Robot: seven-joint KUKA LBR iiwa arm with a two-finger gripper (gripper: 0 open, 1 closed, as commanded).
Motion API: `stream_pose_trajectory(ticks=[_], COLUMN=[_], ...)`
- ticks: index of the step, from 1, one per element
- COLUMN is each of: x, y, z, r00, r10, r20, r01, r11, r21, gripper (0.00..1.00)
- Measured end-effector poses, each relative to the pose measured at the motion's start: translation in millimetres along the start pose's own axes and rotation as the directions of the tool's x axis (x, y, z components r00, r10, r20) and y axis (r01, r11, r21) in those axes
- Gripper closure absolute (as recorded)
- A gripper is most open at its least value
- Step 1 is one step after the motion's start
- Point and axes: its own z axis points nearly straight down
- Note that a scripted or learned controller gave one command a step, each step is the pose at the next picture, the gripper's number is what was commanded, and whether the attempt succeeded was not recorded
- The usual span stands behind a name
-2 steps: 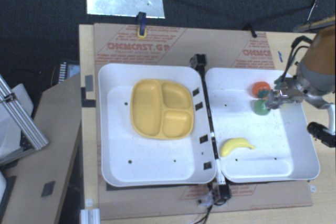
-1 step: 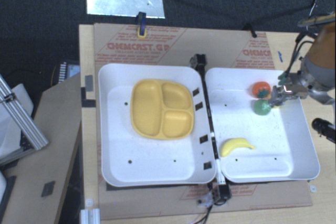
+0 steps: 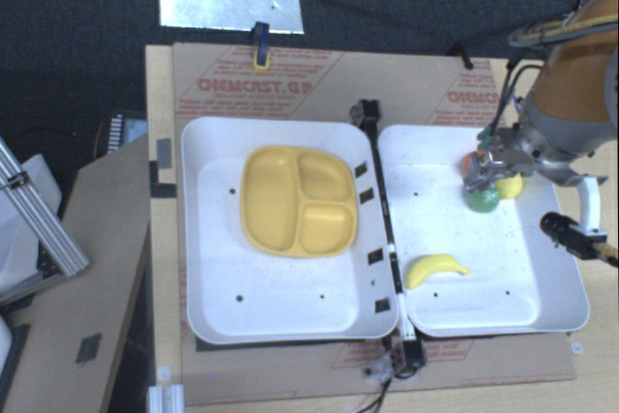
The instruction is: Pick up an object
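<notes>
A yellow banana point(image 3: 435, 270) lies near the front left of the right bin point(image 3: 542, 305). At the bin's back right sits a small cluster: a green round piece point(image 3: 483, 199), a yellow piece point(image 3: 510, 187) and something reddish-orange point(image 3: 470, 165). My gripper point(image 3: 489, 165) hangs directly over this cluster, its tip down among the pieces. The arm's grey body and orange band come in from the right above it.
The left bin point(image 3: 208, 285) holds a yellow divided plate point(image 3: 296, 200). A black divider clip strip point(image 3: 379, 208) runs between the two bins. A black fitting point(image 3: 571, 235) juts over the right bin's right rim. Cardboard lies under both bins.
</notes>
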Motion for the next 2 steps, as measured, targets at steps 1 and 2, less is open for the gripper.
stream_pose_trajectory(ticks=[1,2], x=[49.5,112.2], y=[7.6,14.4], z=[11.3,7.8], r00=[1.0,1.0], r10=[0.001,-0.002], r20=[0.0,-0.001], r01=[-0.001,0.002], r11=[1.0,1.0], r21=[0.002,0.001], gripper=[1.0,1.0])
